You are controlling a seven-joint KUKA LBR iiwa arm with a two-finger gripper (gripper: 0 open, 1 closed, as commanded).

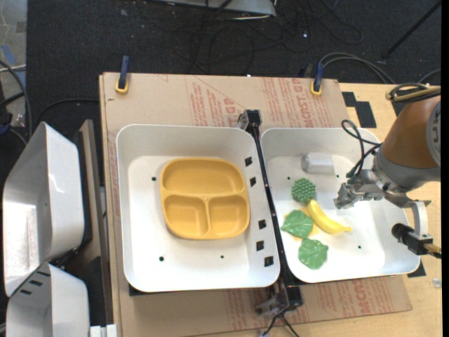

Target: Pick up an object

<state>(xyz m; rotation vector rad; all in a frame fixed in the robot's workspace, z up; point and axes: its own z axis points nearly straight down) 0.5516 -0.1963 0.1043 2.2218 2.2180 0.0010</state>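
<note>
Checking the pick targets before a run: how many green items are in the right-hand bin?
3. A round dark green piece above the banana, a flat green piece left of it, another green piece nearest the front rim.

Camera: looking down at a slant from above the bench (210,97).
Facing: taking in both bins (133,188), arm (414,146) entering from right.

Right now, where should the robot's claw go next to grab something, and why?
Probably a short move left and down onto the banana. The gripper hovers just up and right of it, holding nothing, and the banana is the nearest thing in the right bin.
</note>
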